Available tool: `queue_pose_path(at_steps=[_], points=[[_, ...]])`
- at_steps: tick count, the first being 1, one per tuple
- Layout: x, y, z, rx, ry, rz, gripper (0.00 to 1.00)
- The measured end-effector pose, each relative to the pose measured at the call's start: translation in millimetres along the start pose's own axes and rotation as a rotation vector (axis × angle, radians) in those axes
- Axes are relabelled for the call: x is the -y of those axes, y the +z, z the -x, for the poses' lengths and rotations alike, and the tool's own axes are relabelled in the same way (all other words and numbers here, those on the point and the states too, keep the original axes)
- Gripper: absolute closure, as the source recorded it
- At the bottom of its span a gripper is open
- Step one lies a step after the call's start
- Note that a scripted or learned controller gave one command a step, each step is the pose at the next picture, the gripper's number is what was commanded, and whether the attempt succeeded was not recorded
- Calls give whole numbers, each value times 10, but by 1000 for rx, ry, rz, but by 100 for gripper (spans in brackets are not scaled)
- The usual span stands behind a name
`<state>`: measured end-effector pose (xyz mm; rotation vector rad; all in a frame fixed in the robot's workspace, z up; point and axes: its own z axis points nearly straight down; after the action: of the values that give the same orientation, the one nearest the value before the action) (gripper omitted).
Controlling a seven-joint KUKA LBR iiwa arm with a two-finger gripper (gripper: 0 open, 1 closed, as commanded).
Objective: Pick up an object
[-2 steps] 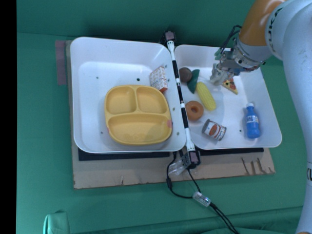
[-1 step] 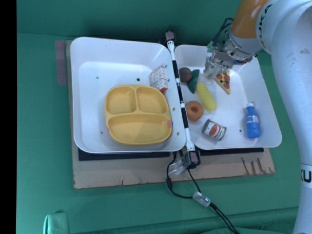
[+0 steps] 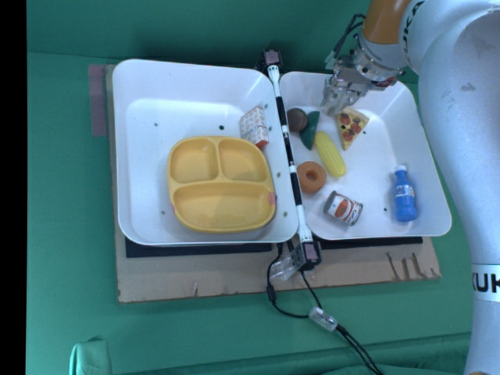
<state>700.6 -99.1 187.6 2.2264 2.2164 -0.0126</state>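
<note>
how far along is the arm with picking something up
Done: the arm has reached the right bin; the gripper hangs above its far edge, near the pizza slice. In hand: nothing visibly. Left: the whole grasp and lift; the corn, donut, can and bottle all lie in the bin.

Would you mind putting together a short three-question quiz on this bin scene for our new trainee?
1. True or false: the yellow divided tray lies in the left bin.
2. Which item lies nearest the gripper?
A. blue bottle
B. pizza slice
C. can
3. Fill in: the doughnut lies between the corn cob and the ____.

Key
1. True.
2. B; the pizza slice lies just below the gripper in the right bin.
3. Can.
</note>
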Motion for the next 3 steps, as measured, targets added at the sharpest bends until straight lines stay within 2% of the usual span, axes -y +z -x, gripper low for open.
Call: queue_pose_path(at_steps=[3], points=[[0,0,0,1,2,0,0]])
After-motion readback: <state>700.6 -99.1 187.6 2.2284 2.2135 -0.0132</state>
